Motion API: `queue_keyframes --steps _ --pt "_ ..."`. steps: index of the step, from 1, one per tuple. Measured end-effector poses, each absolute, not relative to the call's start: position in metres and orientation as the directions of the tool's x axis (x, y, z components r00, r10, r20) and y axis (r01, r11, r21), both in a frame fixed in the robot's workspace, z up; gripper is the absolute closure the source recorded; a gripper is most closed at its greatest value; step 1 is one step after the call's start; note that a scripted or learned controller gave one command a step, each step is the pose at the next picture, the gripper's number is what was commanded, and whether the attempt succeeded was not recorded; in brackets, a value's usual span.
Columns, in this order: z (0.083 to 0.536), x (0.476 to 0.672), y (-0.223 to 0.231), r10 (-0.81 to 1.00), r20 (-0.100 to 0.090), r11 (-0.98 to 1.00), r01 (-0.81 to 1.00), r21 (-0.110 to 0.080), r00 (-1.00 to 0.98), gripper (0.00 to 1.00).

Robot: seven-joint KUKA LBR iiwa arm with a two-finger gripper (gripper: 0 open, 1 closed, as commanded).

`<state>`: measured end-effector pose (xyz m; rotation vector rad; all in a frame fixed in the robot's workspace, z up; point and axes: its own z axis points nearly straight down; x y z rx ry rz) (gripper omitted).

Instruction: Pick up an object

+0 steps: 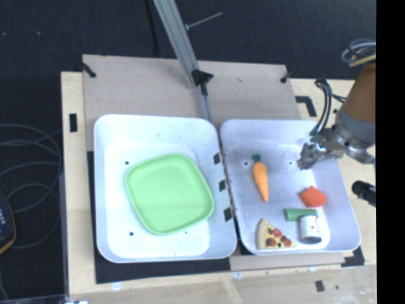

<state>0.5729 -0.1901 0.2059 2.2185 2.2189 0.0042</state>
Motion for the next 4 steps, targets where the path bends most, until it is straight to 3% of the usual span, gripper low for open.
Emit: queue_keyframes --steps 1,4 --pt "0.208 0.573 -0.190 1.000 0.000 0.000 1.000 0.001 0.000 1.00" --pt "0.230 0.583 -0.045 1.000 0.001 0.004 1.000 0.002 -0.004 1.00"
